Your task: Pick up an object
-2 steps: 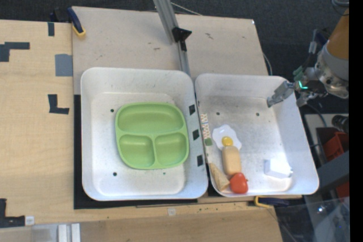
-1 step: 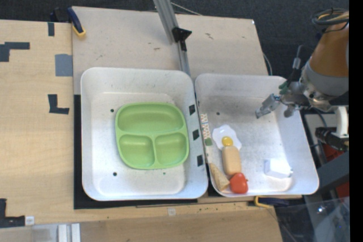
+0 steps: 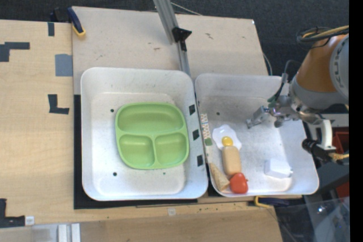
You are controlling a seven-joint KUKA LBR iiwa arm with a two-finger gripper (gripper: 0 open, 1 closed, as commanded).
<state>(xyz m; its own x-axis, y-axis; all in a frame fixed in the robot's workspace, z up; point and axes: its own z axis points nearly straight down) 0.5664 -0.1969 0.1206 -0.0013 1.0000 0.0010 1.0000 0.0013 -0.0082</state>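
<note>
In the right bin (image 3: 238, 85) lie several toy foods: a fried egg (image 3: 226, 139), a tan bread roll (image 3: 231, 160), a red tomato (image 3: 239, 183), a brown wedge (image 3: 219, 177) along the left wall, and a pale white piece (image 3: 278, 169) near the front right. My gripper (image 3: 262, 116) hovers over the bin's right middle, reaching in from the right, above and right of the egg. Nothing shows between its fingers.
The left bin (image 3: 96, 122) holds a green divided plate (image 3: 152, 135). A metal pole (image 3: 164, 3) slants down to the bins' shared rear corner. The arm's orange band (image 3: 317, 73) sits over the right bin's edge. Bare bin floor lies under the gripper.
</note>
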